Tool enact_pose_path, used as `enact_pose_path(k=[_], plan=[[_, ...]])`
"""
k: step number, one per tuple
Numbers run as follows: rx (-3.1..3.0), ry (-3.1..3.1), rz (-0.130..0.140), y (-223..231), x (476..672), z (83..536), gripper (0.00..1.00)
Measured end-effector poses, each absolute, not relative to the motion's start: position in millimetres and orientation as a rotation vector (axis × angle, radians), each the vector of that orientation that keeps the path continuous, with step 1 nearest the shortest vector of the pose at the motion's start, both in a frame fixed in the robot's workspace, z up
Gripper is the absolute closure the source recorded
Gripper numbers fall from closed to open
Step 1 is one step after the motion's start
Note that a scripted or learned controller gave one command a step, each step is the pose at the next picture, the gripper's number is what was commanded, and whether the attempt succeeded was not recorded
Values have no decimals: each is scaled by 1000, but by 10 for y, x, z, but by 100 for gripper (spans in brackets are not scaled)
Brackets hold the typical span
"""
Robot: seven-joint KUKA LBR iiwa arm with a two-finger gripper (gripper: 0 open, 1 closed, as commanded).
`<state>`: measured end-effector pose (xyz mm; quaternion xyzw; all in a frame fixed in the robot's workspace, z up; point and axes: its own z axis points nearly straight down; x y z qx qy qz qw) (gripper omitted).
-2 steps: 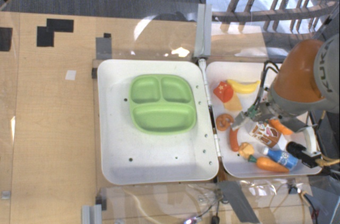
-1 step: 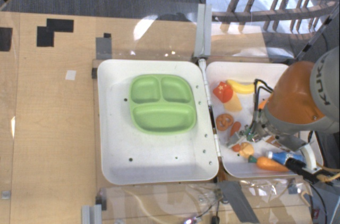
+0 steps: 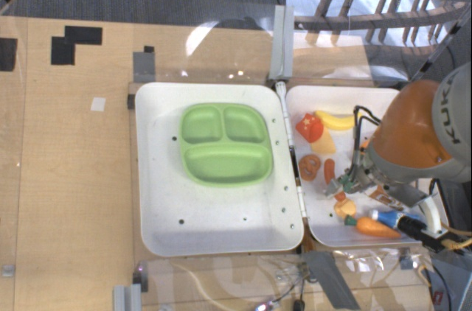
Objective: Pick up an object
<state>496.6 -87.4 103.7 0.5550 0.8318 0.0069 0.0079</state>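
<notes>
- My two-finger gripper [image 3: 346,183] is down low in the right white bin [image 3: 383,97], right of frame centre; honestly can't tell its state.
- Nothing lifted yet, I'd say: red pepper toy [image 3: 310,127], yellow banana toy [image 3: 335,120] and orange carrot toy [image 3: 376,228] all lie there.
- Green divided tray [image 3: 225,144] sits in the left bin.

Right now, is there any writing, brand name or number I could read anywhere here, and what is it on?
"KU": dark letters on the grey arm, cut off at the picture's right edge; the rest of the word is out of frame.
The blue marker in the right bin may carry print, but it is too small and blurred to read.
The green tray shows no lettering.
</notes>
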Motion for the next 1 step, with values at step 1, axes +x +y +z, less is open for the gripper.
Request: enact_pose_path(k=[1], plan=[[1702,2633,7,-253,5691,2540,100]])
